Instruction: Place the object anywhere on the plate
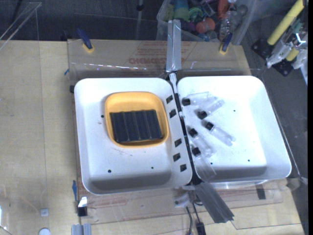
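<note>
Those clear black-capped tubes (208, 124) in the right bin (254, 146) blur into the white, can't really count them.

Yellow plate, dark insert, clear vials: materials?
Yellow plate: looks like moulded plastic, smooth, slightly glossy rim. Dark insert: matte, ribbed, maybe rubber or plastic; can't tell. Clear vials: see-through with black caps, glass or clear plastic, unclear which.
</note>
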